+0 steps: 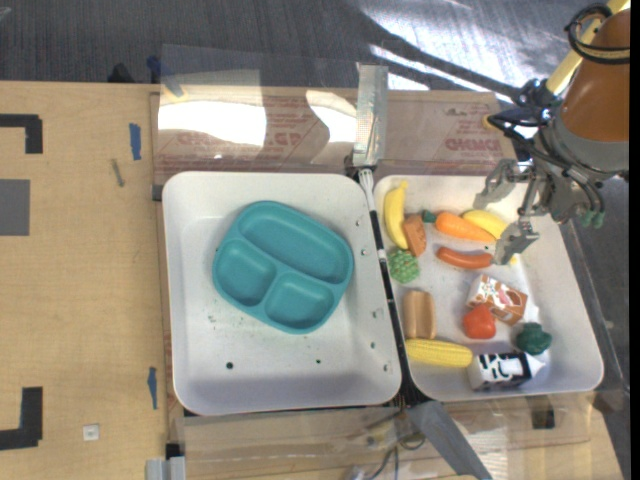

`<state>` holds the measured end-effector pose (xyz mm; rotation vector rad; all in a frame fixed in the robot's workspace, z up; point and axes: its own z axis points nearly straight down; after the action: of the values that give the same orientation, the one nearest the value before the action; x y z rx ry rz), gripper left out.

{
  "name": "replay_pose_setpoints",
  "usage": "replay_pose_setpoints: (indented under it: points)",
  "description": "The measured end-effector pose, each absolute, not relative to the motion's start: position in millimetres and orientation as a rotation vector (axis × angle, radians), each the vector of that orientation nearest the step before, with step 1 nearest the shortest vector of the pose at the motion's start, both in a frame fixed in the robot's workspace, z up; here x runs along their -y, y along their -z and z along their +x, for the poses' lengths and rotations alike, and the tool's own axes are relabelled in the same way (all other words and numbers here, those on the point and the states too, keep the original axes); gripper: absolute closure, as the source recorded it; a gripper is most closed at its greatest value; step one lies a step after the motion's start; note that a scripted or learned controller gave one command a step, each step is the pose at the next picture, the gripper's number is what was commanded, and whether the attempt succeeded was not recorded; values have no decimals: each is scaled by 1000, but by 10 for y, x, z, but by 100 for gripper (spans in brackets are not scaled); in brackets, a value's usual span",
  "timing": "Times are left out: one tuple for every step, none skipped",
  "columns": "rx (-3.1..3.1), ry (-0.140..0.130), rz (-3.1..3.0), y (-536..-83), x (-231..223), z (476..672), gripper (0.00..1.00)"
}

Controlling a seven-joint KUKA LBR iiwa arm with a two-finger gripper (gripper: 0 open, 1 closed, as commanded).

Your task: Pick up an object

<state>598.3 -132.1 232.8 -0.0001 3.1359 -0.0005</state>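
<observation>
My gripper [506,218] hangs open over the back right part of the right bin [580,308], with nothing between its fingers. Just left of and below it lie a yellow lemon-like piece [486,222], an orange carrot [460,225] and a red sausage [465,258]. Further left in the same bin lie a banana [394,213] and a green broccoli piece [403,265]. Toward the front are a bread roll [419,314], a corn cob [437,352], a red tomato [479,322], a small carton [499,298] and a black-and-white bottle [503,368].
A teal divided plate [285,266] lies in the left bin [200,368]. A dark green piece [533,338] sits near the right bin's front right corner. The arm's orange band [600,108] rises above the bin's back right.
</observation>
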Motion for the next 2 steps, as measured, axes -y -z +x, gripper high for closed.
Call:
replay_pose_setpoints:
  points:
    - [-3142, -5, -164, -1382, 1307, 6263, 0]
    - [-3130, 1, -45, -895, 1147, 6296, 0]
